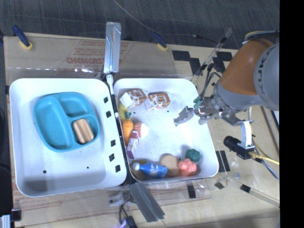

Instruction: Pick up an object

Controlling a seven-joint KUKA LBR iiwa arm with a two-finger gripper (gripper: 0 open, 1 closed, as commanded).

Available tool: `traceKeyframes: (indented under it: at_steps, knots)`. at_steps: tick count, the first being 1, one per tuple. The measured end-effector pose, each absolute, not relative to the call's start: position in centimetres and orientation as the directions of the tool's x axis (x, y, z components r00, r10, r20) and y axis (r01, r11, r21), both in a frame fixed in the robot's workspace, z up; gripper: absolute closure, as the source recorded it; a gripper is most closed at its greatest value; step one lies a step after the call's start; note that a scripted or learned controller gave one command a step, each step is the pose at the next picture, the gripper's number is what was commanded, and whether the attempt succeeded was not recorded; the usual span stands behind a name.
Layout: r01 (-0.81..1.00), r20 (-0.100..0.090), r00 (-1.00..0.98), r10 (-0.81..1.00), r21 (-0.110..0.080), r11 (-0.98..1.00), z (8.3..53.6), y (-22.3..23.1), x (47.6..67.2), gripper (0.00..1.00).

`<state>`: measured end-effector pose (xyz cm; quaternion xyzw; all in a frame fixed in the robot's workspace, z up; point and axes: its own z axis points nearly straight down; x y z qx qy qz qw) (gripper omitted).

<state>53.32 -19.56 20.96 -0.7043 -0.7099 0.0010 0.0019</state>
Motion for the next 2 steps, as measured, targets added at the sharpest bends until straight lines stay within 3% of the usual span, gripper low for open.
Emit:
traceKeyframes:
  at_steps: [1, 2]
  knots:
    - [0.999, 0.003, 0.033, 0.999, -0.008, -0.033, 9.9, -16.3, 47.5, 0.00]
    - [0.931, 0.004, -0.365, 0.931, -0.003, 0.365, 10.1, -13.3, 47.7, 0.00]
